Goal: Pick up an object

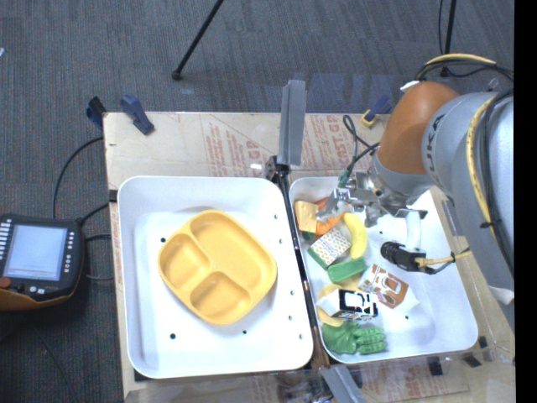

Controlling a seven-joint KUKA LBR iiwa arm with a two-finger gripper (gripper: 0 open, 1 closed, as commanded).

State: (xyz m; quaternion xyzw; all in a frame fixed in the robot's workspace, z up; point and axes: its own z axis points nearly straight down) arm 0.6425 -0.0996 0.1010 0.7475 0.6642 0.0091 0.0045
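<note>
Left bin [134, 225]: you have a yellow divided tray [217, 264] lying flat near its middle, set at a slant.
Divider [293, 133]: a grey post stands at the counter's [193, 145] far edge, between the bins.
Right bin [449, 309]: your objects crowd its left side, among them a yellow banana [357, 233], a green block [346, 270], a green toy [355, 338] at the near edge and a printed packet [386, 286].
Jaws [351, 206]: low over the pile's far end, just beside the banana; you cannot tell whether they are apart or together.
</note>
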